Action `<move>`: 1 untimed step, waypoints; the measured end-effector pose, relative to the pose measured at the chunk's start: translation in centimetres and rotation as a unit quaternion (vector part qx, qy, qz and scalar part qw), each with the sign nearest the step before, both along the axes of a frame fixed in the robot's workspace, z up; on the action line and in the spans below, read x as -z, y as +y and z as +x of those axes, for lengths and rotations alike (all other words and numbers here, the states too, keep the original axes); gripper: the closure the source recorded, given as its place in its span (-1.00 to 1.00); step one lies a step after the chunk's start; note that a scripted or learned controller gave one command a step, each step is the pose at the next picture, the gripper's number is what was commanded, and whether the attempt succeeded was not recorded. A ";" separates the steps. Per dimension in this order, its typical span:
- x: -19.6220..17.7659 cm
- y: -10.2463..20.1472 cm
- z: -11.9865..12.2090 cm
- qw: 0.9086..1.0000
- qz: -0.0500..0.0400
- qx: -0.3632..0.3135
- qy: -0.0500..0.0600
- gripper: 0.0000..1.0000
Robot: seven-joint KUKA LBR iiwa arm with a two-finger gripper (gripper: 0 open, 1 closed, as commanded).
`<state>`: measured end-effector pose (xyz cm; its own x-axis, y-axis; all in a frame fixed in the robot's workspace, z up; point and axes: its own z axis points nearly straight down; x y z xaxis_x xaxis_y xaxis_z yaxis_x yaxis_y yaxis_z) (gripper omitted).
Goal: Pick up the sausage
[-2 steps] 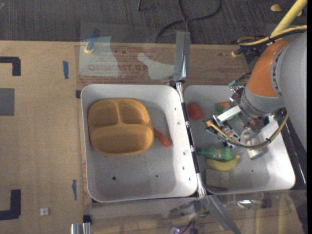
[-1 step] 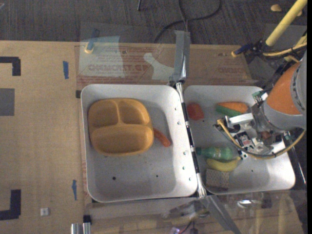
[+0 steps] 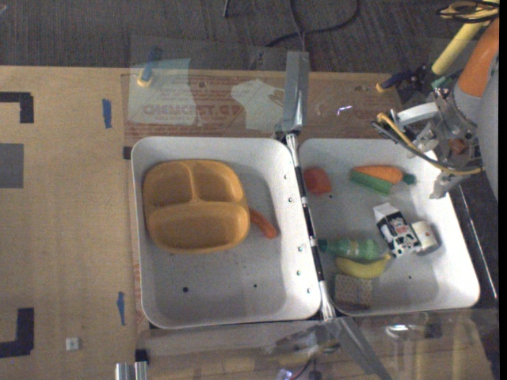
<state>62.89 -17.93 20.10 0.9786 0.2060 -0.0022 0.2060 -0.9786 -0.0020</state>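
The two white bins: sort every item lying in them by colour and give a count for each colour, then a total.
Yellow-orange: 1, the divided plate
Orange or red: 3, the sausage, a round red piece, a carrot
Green: 2, a green vegetable, a green bottle
Yellow: 1, a banana
White and black: 1, a small packet
Brown: 1, a square block
Total: 9

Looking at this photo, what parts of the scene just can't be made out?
- Gripper: camera view, cables and brackets blur together, so the jaws' state is unclear.
- Sausage: its left end is tucked behind the yellow tray.
- Small box: label too small to read.
- Arm: cut off by the right edge.
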 end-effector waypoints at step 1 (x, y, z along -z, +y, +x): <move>8.1 -4.2 -3.9 1.000 0.001 -0.025 0.000 -1.00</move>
<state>59.03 -22.17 12.00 0.9669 0.2552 -0.0016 0.2552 -0.9669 -0.0047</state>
